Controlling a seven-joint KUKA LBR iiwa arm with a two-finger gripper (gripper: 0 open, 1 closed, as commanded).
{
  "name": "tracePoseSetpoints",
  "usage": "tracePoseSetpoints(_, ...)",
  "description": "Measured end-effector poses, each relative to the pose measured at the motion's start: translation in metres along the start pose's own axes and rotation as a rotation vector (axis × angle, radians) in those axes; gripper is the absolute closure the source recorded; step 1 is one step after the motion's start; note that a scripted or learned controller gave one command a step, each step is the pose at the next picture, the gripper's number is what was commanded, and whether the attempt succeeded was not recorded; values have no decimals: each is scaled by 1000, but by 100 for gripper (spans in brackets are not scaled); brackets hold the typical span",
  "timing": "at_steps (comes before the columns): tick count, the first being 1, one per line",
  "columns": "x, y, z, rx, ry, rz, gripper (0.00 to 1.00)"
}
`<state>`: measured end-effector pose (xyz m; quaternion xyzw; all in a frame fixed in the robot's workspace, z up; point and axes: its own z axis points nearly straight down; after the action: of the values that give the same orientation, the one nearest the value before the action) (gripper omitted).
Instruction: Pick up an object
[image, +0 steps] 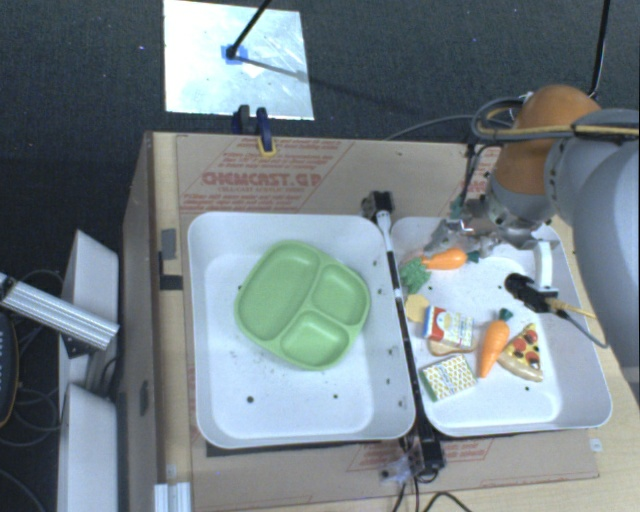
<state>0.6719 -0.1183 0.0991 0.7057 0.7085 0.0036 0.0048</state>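
The grey arm reaches in from the right and ends in the gripper (452, 238), which is low over the far left corner of the right bin (578, 410). Its tip is blurred against the white floor, so I cannot tell whether it is apart or together.

Just beside the gripper, on the near side, lies a small carrot (445, 260). Its leafy green top points toward the wall shared with the left bin (215, 400). It looks like the thing being picked, but nothing shows it as gripped.

Further toward the near edge of the right bin are:
- a yellow piece (417, 307)
- a small red and white packet (450, 327)
- a second carrot (491, 345), touching a pizza slice (524, 352)
- a checkered green block (447, 378), close to the near left corner

In the left bin, a green divided plate (303, 303) sits near the middle.

Risks, as I judge them:
- The small carrot is rounded and tapered, so it may roll or slip out under an off-centre squeeze.
- It lies close to the corner walls, which leaves little room, so the gripper could catch the rim or nudge the carrot against the wall and come up with nothing.
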Motion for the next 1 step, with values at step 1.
tracePoseSetpoints(1,19,-1,11,3,0,0,0)
